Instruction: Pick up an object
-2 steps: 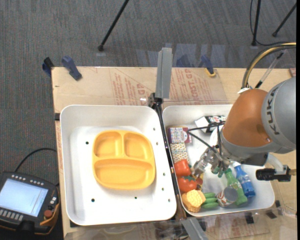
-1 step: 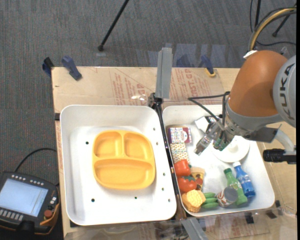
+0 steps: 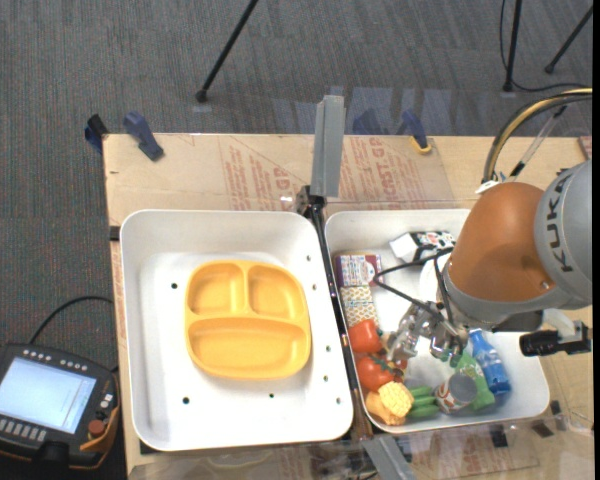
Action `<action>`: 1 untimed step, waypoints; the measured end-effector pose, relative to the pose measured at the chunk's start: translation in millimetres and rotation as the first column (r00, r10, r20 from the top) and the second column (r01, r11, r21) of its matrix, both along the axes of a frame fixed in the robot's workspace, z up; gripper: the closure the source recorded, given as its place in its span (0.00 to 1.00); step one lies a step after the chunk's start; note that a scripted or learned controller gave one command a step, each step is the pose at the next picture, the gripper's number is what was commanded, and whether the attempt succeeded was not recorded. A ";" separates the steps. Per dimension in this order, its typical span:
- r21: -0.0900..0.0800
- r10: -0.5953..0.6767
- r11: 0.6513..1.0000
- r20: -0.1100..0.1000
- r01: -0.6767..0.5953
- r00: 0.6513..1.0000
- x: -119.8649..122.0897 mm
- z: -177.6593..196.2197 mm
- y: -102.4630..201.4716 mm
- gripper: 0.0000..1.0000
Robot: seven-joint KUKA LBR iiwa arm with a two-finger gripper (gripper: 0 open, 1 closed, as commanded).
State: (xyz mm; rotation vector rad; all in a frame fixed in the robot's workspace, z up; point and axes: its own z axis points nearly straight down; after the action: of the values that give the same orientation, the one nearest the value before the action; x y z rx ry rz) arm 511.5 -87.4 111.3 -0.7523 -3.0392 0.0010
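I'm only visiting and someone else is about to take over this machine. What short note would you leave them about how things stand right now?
Gripper: low over the right bin, above the pile of toy food. Whether it is open or shut cannot be read from this angle, and nothing is visibly held.
Things: the right bin holds two red tomatoes, a corn cob, a blue bottle, a green can and small cartons. The left bin holds a yellow divided plate.
Done: the arm has reached the pile.
Left: grasp one object and lift it clear.
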 end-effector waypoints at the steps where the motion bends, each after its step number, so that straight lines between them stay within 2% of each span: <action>1: -0.005 -0.272 0.962 0.010 0.272 0.962 51.9 -25.8 -4.1 1.00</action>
State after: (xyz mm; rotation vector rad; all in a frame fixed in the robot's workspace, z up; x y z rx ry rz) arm 563.4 -91.5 85.5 -1.1670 -2.9165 0.0048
